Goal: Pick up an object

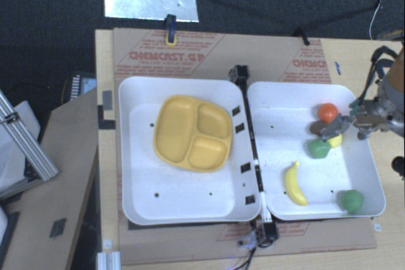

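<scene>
On the bench point(107, 47) sit two white bins; the right bin point(364, 164) holds the gripper point(327, 130) near its far right corner. The gripper is touching a yellow piece point(335, 140), between an orange ball point(327, 112) and a green fruit point(319, 148). Its finger spread and any hold are too blurred to tell.

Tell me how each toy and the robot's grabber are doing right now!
Yellow plate: lying flat in the left bin.
Banana: lying in the right bin.
Orange ball: beside the gripper.
Green fruit: just below the gripper.
Green ball: in the bin's corner.
</scene>
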Available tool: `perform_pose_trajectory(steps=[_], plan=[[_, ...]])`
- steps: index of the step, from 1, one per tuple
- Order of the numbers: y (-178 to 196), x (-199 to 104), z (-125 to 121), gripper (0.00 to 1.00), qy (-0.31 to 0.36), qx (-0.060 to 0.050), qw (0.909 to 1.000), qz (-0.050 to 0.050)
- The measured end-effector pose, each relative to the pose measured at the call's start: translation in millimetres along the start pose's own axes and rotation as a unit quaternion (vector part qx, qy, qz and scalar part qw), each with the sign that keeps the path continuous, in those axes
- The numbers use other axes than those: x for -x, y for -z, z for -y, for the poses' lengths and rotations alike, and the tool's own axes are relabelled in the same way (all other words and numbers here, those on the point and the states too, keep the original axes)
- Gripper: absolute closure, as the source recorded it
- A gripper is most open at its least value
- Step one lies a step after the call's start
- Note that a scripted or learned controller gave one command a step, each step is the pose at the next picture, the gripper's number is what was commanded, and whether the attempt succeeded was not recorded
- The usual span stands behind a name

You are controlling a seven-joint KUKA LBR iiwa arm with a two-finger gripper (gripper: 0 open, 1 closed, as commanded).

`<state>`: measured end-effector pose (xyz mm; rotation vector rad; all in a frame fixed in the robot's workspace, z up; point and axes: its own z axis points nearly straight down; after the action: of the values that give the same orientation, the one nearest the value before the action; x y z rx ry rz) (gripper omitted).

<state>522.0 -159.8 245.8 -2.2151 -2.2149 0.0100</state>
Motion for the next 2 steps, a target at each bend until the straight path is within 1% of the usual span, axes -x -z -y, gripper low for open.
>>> perform_pose_trajectory(steps=[1, 2], plan=[[6.5, -0.7, -2.2, 0.00, 0.002, 0.006, 1.0000, 0.001], [-34.5, 2.3, -2.9, 0.00, 0.001, 0.006, 1.0000, 0.001]])
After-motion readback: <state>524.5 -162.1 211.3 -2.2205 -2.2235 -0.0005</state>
